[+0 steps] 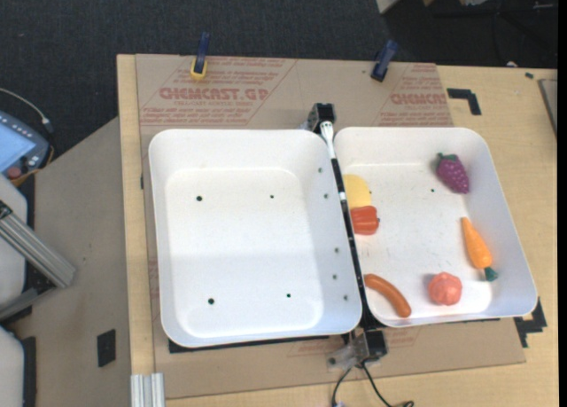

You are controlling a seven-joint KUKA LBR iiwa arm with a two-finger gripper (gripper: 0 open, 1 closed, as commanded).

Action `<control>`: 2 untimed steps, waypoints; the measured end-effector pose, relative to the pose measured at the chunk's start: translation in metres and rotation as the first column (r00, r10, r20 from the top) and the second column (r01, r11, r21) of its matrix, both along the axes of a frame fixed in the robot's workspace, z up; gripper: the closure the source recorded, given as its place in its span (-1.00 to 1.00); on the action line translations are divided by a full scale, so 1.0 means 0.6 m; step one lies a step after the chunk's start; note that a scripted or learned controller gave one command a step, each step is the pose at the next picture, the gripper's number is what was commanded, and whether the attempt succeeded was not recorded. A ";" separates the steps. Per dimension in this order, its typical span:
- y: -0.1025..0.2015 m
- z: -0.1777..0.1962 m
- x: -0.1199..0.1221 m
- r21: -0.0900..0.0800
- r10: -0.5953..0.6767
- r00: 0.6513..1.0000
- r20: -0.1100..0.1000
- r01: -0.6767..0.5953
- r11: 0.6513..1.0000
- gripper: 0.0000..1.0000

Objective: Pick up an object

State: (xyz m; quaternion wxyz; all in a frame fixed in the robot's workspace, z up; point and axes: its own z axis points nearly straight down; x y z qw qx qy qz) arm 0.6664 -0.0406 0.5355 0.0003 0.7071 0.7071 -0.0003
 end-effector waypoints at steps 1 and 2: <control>0.008 0.000 0.000 0.000 0.000 1.000 0.000 0.000 1.000 1.00; 0.021 0.000 0.000 0.000 0.000 1.000 0.000 0.000 1.000 1.00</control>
